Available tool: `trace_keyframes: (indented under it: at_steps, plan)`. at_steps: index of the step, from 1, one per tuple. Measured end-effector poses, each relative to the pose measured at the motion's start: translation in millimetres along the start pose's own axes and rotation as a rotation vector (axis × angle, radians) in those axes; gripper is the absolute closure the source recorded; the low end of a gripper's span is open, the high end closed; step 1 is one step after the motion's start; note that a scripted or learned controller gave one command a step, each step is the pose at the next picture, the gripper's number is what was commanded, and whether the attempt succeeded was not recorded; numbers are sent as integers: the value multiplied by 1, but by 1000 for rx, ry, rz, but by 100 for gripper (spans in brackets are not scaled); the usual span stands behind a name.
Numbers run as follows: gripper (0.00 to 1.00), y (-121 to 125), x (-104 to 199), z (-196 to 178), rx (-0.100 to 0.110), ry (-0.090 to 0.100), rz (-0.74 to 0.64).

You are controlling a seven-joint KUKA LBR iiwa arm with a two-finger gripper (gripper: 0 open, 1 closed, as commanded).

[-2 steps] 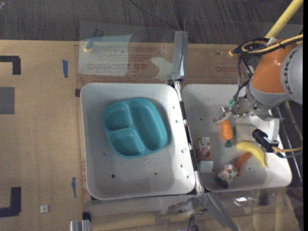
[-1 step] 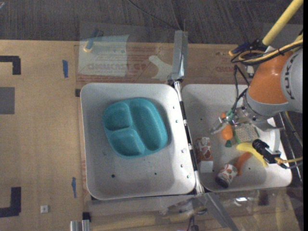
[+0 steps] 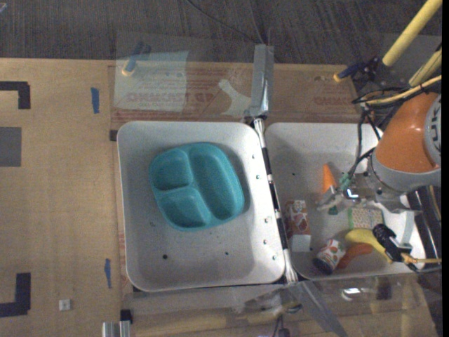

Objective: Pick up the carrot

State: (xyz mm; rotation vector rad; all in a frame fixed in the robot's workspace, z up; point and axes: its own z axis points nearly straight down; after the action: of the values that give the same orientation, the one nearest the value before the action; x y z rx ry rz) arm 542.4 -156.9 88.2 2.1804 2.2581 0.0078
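- The carrot (image 3: pixel 328 177) lies in the right bin (image 3: pixel 295 146), toward its far middle, a short orange stick pointing roughly away from the camera.
- The claw (image 3: pixel 345 195) hangs just beside the carrot's near right end; whether it touches the carrot cannot be told.
- The claw's state cannot be told: its metal parts blur into a pale tangle under the wrist, and nothing is seen pinched there.
- Risk: a closing move from this offset may catch only the carrot's tip, so the carrot could pivot or slip out sideways.
- Risk: the banana (image 3: pixel 365 239) and a small printed can (image 3: pixel 327 254) lie nearer in the same bin, and a small carton (image 3: pixel 297 216) sits by the dividing wall; a drift toward the near side could nudge these instead.
- The orange band of the arm (image 3: pixel 410 142) covers the bin's right side, so anything lying there is hidden.
- The left bin (image 3: pixel 140 258) holds a teal divided tray (image 3: pixel 198 185), well apart from the work.
- The surface (image 3: pixel 56 188) around the bins bears blue tape marks.
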Motion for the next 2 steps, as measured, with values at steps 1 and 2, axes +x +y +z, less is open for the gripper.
trace_keyframes:
  at_steps: [1,2]
  plan:
    - [100,1,-4,-11,-7,-3,8]
    - [100,3,30,-114,3,-3,57]
